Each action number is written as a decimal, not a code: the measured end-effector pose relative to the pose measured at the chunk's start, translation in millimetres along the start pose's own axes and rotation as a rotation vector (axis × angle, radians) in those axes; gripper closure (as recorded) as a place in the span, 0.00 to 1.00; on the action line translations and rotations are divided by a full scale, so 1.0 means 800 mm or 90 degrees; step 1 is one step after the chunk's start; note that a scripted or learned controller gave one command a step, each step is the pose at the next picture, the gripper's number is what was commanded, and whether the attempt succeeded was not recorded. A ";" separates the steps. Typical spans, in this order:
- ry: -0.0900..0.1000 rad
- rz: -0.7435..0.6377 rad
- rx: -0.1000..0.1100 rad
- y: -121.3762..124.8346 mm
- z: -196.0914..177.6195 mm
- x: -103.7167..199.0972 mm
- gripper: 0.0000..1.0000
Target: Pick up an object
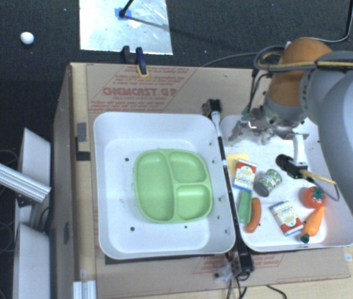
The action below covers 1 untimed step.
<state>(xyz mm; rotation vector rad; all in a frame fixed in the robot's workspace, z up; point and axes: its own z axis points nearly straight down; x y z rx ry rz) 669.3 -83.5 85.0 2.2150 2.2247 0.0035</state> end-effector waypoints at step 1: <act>0.000 0.000 0.000 0.000 0.000 0.000 0.00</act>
